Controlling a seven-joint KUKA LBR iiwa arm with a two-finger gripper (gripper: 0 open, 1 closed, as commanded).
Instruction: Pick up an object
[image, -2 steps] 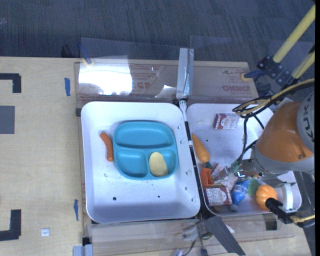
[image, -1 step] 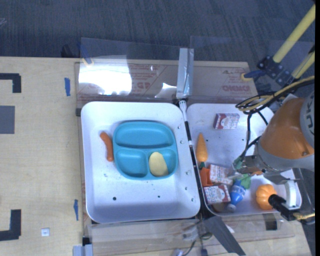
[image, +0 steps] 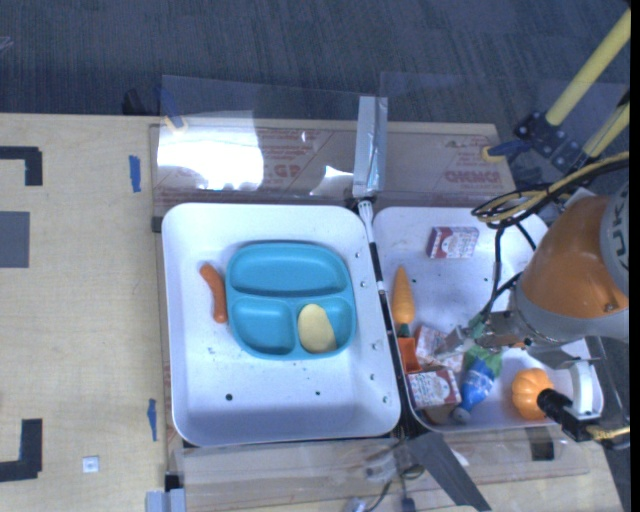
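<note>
Pincer (image: 478, 338) low in right bin (image: 455, 275) over packets (image: 436, 362) and bottle (image: 477, 380); finger state unclear, possibly touching clutter.

Red printing runs along the cardboard wall (image: 300, 150) behind the bins, perhaps a brand, too blurred to read.

Claw (image: 478, 335) fingertips hidden among clutter
</note>
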